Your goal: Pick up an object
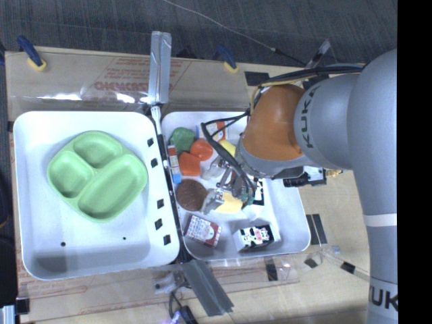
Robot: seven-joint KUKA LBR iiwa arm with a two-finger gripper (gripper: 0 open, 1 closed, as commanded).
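Metal two-finger gripper low in the shallow white plastic right-hand bin, finger state impossible to tell amid clutter, touching a soft yellow lump, just right of a flat brown textured disc.

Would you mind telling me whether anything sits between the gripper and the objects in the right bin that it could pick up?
Nothing visible does. The gripper is already down among the items in the right bin, beside the yellow object and the brown disc. The arm's own wrist hides part of the pile behind it.
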